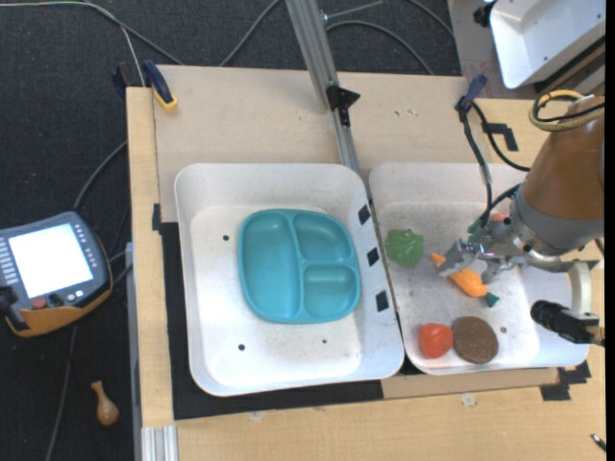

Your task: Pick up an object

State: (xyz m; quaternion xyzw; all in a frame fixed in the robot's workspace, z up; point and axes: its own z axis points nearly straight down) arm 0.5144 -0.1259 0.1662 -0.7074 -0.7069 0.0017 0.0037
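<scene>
I have the pincer [468,257] low in the right bin [423,185], its tip down at the orange carrot [468,280], which lies on the bin floor just under it. From here I cannot tell how the pincer is set or whether it grips anything, so I count nothing as picked up yet. A green leafy vegetable [405,247] lies near to the left, and a red tomato [434,340] and a round brown piece [475,340] sit touching near the front wall. The left bin [207,286] carries a teal divided plate [298,265]. By my reckoning the approach is made; the grasp and lift remain.
</scene>
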